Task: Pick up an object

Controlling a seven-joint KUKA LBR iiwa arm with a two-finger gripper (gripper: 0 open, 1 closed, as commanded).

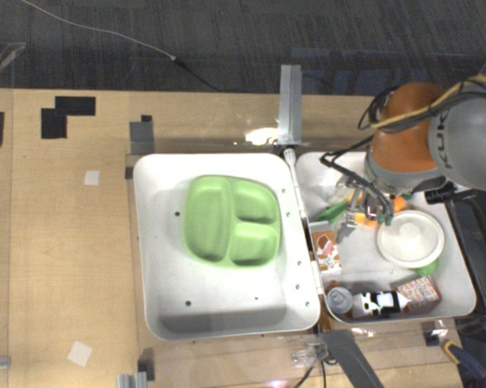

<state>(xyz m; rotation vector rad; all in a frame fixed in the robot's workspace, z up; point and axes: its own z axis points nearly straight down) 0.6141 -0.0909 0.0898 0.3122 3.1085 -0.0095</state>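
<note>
In the right bin (466,297), my gripper (357,213) hangs low over small clutter left of the white bowl (410,237). Green divided tray (231,220) sits in the left bin (159,311).

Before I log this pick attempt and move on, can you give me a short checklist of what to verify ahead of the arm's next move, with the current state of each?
1. Gripper is over the right bin: ok; the arm reaches in from the right.
2. Something held between the fingers: cannot tell; wrist and cables hide them.
3. Pick targets nearby: ok; the white bowl and small orange and green items lie beside the gripper.
4. Dark bottle and small carton lie along the near wall, apart from the gripper: ok.
5. Green divided tray sits alone in the left bin, away from the arm: ok.
</note>
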